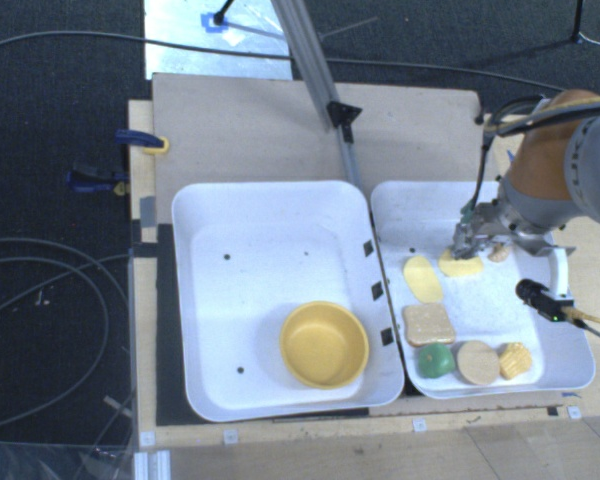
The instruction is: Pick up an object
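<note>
My gripper point(467, 245) reaches down into the right bin point(400, 208) from the right, its tip right at a small yellow piece point(461, 266) on the bin floor. A pale yellow oval piece point(423, 279) lies just left of that. Nearer the front lie a tan bread slice point(428, 323), a green round object point(436, 360), a beige round disc point(477, 362) and a yellow ridged piece point(516, 360). A small tan item point(498, 252) sits beside the gripper on its right.
The left bin point(210, 218) holds a yellow bowl point(324, 343) near its front right. A grey pole point(310, 58) slants across the bench behind the bins. A black connector point(536, 298) and cable hang over the right bin's right side.
</note>
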Available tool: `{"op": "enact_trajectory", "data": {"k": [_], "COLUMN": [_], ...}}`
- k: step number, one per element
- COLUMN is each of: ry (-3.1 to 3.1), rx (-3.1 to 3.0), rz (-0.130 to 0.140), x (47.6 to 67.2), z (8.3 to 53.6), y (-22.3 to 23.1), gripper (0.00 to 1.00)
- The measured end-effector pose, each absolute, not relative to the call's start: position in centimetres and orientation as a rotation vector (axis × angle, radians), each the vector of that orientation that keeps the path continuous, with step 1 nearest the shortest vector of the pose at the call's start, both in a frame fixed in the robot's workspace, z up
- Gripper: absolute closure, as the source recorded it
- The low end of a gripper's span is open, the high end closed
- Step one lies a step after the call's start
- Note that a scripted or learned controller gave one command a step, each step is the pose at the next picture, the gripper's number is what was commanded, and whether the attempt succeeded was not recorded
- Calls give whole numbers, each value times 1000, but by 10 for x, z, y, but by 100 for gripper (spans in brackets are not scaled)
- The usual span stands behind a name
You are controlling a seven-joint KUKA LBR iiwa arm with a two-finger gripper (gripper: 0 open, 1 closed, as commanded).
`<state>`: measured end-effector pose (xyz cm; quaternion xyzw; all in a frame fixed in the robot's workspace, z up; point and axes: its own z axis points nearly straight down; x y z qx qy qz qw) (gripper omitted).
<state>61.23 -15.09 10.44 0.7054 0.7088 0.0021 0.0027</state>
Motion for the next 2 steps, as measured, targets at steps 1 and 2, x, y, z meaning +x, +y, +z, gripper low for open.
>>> {"op": "enact_trajectory", "data": {"k": [1,2], "ry": [2224,2226], "rx": [2209,2209], "rz": [7,5], "x": [616,614], "z": [170,231], "y": [-150,-144], "gripper": [100,100]}}
